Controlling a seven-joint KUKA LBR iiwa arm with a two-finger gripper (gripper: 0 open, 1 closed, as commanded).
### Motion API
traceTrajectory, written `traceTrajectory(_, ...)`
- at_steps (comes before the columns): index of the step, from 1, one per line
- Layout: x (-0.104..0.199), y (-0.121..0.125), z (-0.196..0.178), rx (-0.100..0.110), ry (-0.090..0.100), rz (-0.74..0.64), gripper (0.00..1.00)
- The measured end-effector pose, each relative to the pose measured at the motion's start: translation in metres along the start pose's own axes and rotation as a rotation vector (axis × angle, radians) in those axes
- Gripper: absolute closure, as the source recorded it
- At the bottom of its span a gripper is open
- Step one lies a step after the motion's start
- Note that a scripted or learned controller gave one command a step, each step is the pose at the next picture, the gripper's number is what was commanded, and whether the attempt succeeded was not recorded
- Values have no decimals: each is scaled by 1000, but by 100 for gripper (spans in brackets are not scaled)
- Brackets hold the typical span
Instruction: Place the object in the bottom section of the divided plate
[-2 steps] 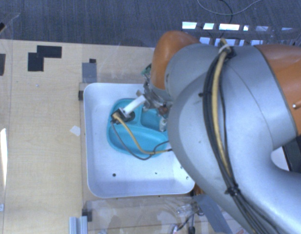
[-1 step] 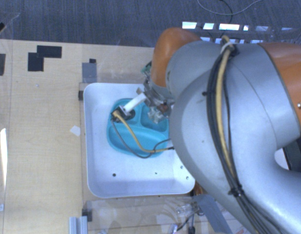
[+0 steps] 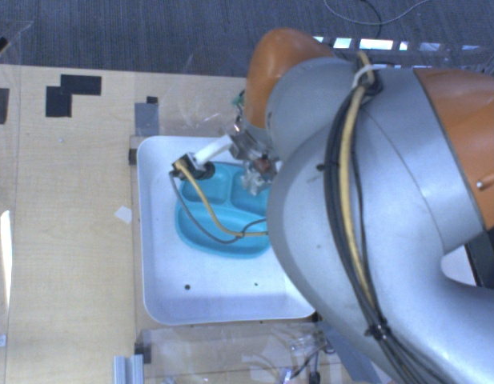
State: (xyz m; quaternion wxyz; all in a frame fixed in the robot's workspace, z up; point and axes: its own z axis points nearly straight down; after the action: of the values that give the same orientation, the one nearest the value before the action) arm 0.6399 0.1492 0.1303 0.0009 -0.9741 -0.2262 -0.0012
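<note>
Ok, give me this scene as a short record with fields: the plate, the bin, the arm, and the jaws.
plate: blue divided plate, lying in the white bin, partly covered by the arm
bin: shallow white bin on the wooden bench
arm: grey arm with orange band, reaching in from the right across the bin
gripper: gripper above the plate's upper part
jaws: state unclear
cable: yellow and black cable looping over the plate

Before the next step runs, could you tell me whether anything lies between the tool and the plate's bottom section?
A yellow cable loops across the blue divided plate, below the tool. Whether the tool carries the object cannot be told.
</note>
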Motion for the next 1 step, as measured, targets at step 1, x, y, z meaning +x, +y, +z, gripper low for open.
traceTrajectory(1, 48, -50, 27, -14, 24, 208, 100)
